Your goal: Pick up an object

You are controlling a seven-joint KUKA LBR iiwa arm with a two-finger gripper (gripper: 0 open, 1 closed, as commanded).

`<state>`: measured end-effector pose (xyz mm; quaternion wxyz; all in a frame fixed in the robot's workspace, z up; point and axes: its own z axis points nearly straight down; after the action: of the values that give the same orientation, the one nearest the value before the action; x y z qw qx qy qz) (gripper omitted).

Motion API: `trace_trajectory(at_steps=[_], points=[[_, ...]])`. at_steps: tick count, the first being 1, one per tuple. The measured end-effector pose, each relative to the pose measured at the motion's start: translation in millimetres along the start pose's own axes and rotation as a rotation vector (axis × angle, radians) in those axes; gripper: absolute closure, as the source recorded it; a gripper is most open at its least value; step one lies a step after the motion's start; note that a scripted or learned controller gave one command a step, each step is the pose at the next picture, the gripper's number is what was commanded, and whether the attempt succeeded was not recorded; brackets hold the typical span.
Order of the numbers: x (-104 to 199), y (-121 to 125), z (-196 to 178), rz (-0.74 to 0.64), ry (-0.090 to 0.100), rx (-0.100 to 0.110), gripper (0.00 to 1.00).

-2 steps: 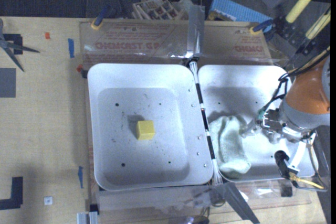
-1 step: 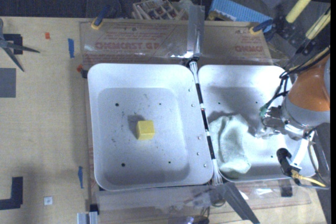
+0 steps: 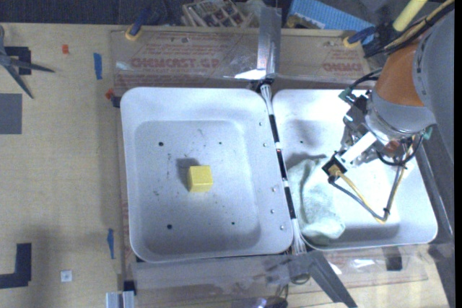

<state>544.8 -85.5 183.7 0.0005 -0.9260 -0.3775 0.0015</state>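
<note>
I see a pale wooden bench [image 3: 58, 177] carrying two white bins, with cables and boxes cluttered behind it. One yellow block [image 3: 201, 178] lies mid-floor in the left bin [image 3: 144, 112]. One pale cloth [image 3: 314, 202] lies crumpled in the right bin [image 3: 411, 220]. The gripper [image 3: 355, 128] hangs over the right bin; I cannot tell whether it is open or closed.

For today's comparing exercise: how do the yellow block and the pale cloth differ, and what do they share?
The block is bright yellow and cube-shaped; the cloth is pale and crumpled. The block sits in the left bin of the view, the cloth in the right bin. The block covers far less floor than the cloth. Both rest on a white bin floor.
</note>
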Motion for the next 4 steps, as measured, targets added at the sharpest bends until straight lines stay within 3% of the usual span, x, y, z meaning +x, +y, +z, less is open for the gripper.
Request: trace_trajectory(at_steps=[1,2,3,4], points=[[80.5,20.3,-5.9,0.186,0.0,0.0,1.0],[116.2,24.1,-1.0,0.385,0.0,0.0,1.0],[157.5,1.8,-1.3,0.559,0.005,-0.002,1.0],[156.9,3.3,-10.8,0.563,0.006,-0.002,1.0]])
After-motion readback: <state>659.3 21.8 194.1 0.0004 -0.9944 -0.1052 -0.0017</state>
